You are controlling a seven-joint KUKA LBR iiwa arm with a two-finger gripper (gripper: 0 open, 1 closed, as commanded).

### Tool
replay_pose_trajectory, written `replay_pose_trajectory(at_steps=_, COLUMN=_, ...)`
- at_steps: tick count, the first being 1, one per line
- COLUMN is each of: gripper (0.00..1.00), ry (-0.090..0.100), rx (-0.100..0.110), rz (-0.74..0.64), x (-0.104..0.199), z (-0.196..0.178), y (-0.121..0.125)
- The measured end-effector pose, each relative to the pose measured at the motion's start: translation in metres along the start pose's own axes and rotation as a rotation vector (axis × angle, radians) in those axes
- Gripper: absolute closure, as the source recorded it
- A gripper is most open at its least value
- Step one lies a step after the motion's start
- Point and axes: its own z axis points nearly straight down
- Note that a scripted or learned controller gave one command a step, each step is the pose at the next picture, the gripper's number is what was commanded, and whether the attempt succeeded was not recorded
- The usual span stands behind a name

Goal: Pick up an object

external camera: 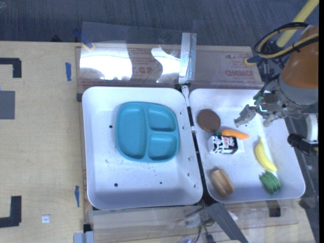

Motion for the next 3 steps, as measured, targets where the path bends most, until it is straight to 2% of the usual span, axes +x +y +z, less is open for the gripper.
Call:
replay_pose_trajectory(at_steps=1, gripper=1.00, ry=0.000, rx=-0.003, rz=-0.001, x=0.000, z=-0.011, y=0.001)
replay_pose_trajectory(at_steps=2, gripper=0.00, ry=0.000, rx=-0.002, rz=0.000, x=0.000, z=-0.010, y=0.001)
replay_pose_trajectory(at_steps=3, gripper=0.00, ry=-0.003, rx=-0.010, rz=-0.091, x=0.025, z=0.102, y=0.027)
